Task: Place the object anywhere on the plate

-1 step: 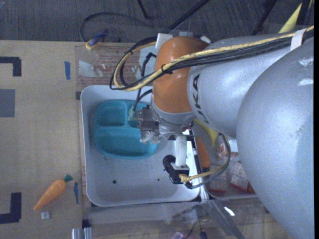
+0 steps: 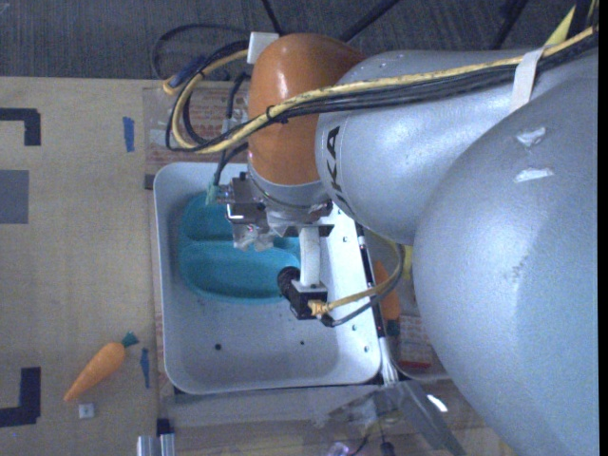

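Pincer (image 2: 255, 237) hangs over blue plastic plate (image 2: 228, 269) in shallow white bin (image 2: 176, 350), prob. for drop-off; grip state can't be told. Orange toy carrot (image 2: 95, 370) on bench.

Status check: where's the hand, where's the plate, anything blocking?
Hand low over blue plate in white bin. Arm hides the plate's right side. Toy carrot lies outside the bin.

A robotics lab. A large grey robot arm (image 2: 456, 160) with bundled cables (image 2: 204, 84) reaches over a taped wooden bench (image 2: 76, 255). Grey carpet (image 2: 142, 8) lies beyond.
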### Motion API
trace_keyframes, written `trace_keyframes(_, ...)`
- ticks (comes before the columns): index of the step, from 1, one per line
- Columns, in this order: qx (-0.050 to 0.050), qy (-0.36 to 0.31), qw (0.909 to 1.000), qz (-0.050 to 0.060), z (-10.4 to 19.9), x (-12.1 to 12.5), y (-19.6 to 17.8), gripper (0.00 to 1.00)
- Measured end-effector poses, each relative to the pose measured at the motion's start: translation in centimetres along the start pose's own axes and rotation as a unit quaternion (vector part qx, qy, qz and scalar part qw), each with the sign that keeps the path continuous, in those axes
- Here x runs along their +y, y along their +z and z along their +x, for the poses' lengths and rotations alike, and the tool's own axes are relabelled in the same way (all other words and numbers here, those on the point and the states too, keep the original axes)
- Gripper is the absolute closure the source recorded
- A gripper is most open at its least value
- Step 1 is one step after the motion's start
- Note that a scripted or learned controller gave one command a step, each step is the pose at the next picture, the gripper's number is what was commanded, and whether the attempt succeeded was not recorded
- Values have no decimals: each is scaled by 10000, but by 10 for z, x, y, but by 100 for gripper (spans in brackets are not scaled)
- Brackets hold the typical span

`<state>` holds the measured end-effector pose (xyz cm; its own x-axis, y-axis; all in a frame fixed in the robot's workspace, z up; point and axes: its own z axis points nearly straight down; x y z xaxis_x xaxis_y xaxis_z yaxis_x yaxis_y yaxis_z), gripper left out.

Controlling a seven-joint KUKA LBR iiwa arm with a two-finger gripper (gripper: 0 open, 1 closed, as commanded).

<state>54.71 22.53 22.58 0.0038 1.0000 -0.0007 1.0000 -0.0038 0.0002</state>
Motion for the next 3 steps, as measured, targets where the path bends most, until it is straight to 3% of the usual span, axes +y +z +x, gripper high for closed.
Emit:
trace_keyframes(1,0,-828,9966,17,0,-10,-1,100)
trace_keyframes(2,0,-844,9964,-7,-5,7,7,100)
trace_keyframes(3,2,-257,9997,-8,-43,2,-26,100)
